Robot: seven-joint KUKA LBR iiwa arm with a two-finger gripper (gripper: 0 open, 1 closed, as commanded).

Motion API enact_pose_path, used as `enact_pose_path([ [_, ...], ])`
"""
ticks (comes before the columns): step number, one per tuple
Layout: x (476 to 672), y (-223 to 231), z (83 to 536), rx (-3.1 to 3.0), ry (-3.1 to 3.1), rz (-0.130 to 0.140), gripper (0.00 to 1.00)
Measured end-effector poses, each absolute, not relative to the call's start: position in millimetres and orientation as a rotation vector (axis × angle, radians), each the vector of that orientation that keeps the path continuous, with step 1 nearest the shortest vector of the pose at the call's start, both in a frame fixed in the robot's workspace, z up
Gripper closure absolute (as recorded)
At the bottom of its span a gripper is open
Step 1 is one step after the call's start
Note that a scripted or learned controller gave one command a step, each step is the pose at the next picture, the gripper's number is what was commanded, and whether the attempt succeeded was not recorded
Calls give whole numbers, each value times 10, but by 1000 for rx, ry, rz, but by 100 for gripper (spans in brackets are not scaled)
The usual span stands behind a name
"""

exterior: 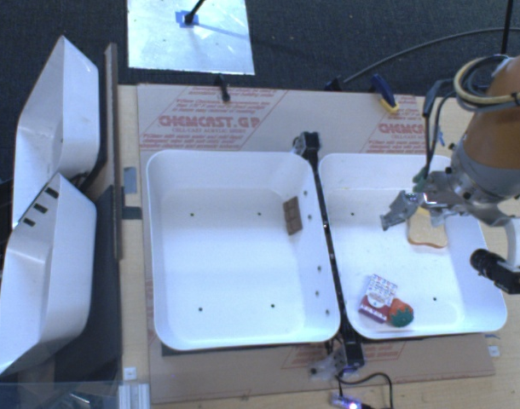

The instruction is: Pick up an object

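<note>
My gripper (402, 210) hangs over the right bin (362, 177), in its upper right part, below the grey wrist and orange band. A tan, toast-like slice (427, 234) lies on the bin floor just right of and below the gripper, partly hidden by the wrist. I cannot tell whether the gripper touches it. A small red and white packet (378, 298) and a red, strawberry-like piece with green (401, 313) lie together near the bin's front edge. A brown block (291, 216) rests in the left bin (200, 313) against its right wall.
A black divider (326, 245) runs between the two bins. Two spare white bins (47, 228) lean at the far left. A metal plate (190, 24) lies at the back, and cables (430, 135) hang near the arm at the right.
</note>
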State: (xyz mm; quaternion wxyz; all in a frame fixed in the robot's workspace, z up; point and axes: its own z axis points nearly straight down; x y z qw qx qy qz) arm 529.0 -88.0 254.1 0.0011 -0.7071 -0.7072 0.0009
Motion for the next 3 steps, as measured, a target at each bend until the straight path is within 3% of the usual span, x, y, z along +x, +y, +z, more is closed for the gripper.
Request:
enact_pose_path([
  [1,5297,-880,2558,-2221,-2222,-1,0],
  [3,5232,-874,1520,-2220,-2219,3,0],
])
